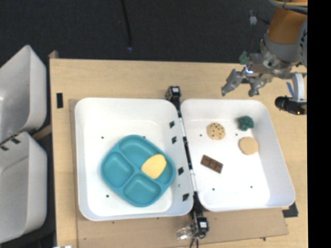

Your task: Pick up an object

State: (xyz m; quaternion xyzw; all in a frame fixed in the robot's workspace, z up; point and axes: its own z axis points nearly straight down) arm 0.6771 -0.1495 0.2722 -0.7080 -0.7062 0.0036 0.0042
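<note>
The tool (242,84) hangs above the desk (129,79) behind the right bin (279,190), fingers apart, gripping nothing. A cookie (215,131), brown bar (211,164), tan disc (249,145) and green lump (245,122) lie in that bin.

I see a light wooden table (119,76) bearing two shallow white plastic bins side by side, left bin (88,200) and right bin (274,190), touching along small black clips (181,138). White moulded shapes (20,138) sit off the table's left.
</note>
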